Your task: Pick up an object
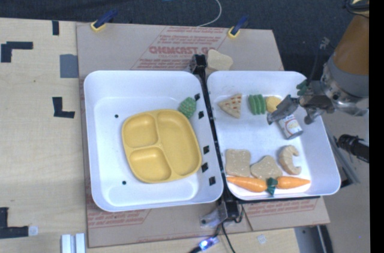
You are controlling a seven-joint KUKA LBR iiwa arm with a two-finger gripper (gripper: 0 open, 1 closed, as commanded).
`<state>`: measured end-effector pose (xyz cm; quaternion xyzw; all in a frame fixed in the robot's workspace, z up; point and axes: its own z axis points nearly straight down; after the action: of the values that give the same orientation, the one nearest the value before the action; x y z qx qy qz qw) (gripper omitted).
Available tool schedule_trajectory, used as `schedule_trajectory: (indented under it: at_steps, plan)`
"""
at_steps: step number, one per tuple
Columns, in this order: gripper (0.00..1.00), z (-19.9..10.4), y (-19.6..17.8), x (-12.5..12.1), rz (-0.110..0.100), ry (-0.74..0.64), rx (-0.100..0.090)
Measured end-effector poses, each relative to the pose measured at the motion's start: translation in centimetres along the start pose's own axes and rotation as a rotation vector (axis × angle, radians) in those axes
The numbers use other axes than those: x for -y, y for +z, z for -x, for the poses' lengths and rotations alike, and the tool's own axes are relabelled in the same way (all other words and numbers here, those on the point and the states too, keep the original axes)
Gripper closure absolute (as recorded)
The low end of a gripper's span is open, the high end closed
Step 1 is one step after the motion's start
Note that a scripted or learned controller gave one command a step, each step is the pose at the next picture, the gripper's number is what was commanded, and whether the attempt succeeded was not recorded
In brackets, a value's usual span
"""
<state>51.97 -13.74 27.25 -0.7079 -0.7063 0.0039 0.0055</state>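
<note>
The two-finger gripper [295, 109] hangs low over the right white bin [318, 186], its dark fingers spread apart with nothing pinched between them. Just beneath it lies a small white carton with a red mark [292, 126]. Beside the left finger sit a yellow rounded piece [273, 104], a green ribbed pepper-like toy [257, 104] and a tan wedge slice [231, 105]. Near the front wall lie two bread-like slices [238, 160] [265, 168], a curled beige piece [290, 160] and an orange carrot [267, 183]. The left white bin [102, 186] holds a yellow divided tray [161, 145] and a green knobbly toy [188, 106].
</note>
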Motion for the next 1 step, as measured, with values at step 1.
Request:
schedule_trajectory:
  at_steps: [1]
  plan:
    - [0.0, -0.02, -0.58, -0.2, 0.012, -0.003, 0.002]
